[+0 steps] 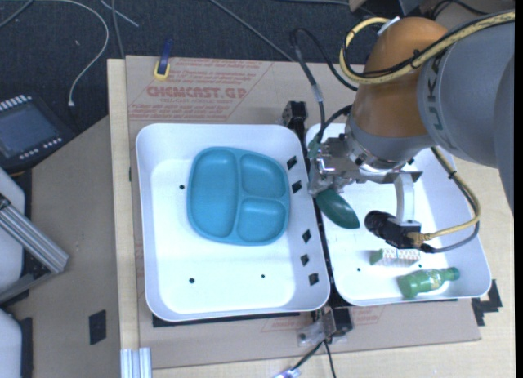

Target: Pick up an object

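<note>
My gripper (pixel 328 174) hangs over the left edge of the right bin (pixel 458 205), under the orange wrist band. A dark teal, leaf-shaped object (pixel 341 210) lies directly below it, its upper end touching or tucked under the gripper body. I cannot see whether it is gripped. Near the front of the same bin lie a green bottle (pixel 426 280) on its side and a small white and green brush-like item (pixel 395 257).
The left bin (pixel 163 229) holds a blue divided plate (pixel 239 195). A black part on a yellow cable (pixel 391 228) hangs beside the teal object. The arm covers much of the right bin. The wall between the bins runs just left of the gripper.
</note>
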Robot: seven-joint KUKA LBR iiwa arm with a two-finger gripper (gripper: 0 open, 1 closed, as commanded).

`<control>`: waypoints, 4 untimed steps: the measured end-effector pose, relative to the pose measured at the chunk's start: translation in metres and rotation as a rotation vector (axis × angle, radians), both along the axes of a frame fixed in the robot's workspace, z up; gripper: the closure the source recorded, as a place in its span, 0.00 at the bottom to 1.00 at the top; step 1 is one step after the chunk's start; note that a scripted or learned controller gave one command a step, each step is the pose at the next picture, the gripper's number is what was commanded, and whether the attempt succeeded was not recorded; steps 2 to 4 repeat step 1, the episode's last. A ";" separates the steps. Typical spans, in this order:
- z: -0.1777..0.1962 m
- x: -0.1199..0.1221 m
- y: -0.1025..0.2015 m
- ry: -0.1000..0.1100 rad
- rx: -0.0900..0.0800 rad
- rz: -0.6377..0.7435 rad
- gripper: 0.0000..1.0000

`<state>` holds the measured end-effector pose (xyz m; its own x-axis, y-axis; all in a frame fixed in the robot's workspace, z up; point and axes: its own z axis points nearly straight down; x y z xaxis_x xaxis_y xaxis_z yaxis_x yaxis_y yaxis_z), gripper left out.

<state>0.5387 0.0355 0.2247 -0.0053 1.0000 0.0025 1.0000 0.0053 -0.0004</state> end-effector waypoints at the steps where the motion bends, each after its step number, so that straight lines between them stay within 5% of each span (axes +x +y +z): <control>1: -0.010 0.004 0.052 0.001 0.000 0.000 1.00; 4: -0.010 0.004 0.052 0.001 0.000 0.000 1.00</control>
